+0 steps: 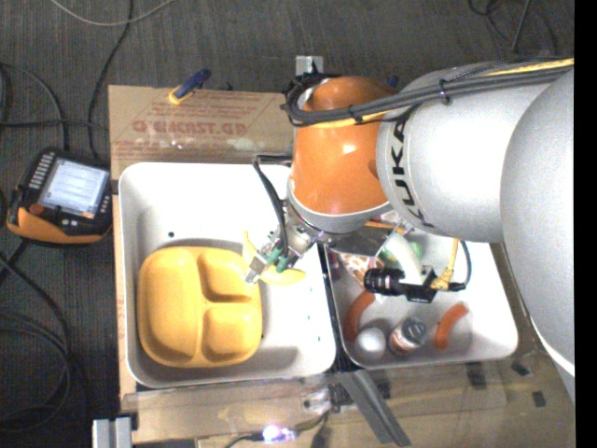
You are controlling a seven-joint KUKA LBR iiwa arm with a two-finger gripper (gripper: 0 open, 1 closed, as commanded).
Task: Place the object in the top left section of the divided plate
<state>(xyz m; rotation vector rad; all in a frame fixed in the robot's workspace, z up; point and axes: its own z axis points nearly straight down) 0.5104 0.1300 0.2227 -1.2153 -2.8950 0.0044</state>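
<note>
The end effector (266, 264) grips a yellow-green object (283, 271) at the yellow divided plate (199, 304)'s right rim in the left bin (177, 183). Releasing here risks dropping it outside the top-left section.

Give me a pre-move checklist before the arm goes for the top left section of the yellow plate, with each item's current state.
1. Divided plate sits flat in the left bin: ok.
2. Top left section of the plate free of other items: ok, it looks bare.
3. Gripper is near the plate: ok, it is at the plate's upper right edge, not over the top left section.
4. Object secured between the fingers: cannot tell; a yellow-green object lies at the fingertips, but the grip is unclear.
5. Path from gripper to the target section is free: ok.
6. Items in the right bin are away from the path: ok.
</note>
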